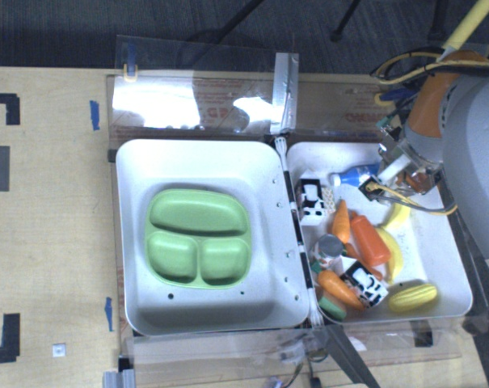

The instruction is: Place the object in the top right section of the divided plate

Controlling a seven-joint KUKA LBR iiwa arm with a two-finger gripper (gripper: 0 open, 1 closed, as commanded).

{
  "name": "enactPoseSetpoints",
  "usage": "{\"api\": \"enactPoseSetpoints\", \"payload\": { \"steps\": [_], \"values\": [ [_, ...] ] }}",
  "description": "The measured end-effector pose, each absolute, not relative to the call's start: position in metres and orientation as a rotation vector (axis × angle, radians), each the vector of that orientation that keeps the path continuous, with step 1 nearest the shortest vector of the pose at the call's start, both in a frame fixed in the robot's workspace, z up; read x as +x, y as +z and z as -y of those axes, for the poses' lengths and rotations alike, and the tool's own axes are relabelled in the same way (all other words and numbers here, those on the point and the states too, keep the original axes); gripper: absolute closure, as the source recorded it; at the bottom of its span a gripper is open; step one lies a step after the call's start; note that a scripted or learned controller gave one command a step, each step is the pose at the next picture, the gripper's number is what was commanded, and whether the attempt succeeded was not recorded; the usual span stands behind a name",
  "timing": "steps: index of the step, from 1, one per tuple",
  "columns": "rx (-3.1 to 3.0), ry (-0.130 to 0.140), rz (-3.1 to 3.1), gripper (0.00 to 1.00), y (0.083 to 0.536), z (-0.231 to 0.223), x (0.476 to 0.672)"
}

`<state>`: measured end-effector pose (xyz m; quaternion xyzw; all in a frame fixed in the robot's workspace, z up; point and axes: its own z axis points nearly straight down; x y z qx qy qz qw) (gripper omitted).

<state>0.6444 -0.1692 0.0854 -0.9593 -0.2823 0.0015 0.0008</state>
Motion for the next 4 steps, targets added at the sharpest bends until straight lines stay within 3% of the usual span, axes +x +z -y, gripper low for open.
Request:
{"api": "enactPoseSetpoints", "payload": {
  "steps": [4],
  "values": [
    [-3.010, 0.012, 0.905, 1.00, 0.126, 0.167, 0.646]
  ]
}}
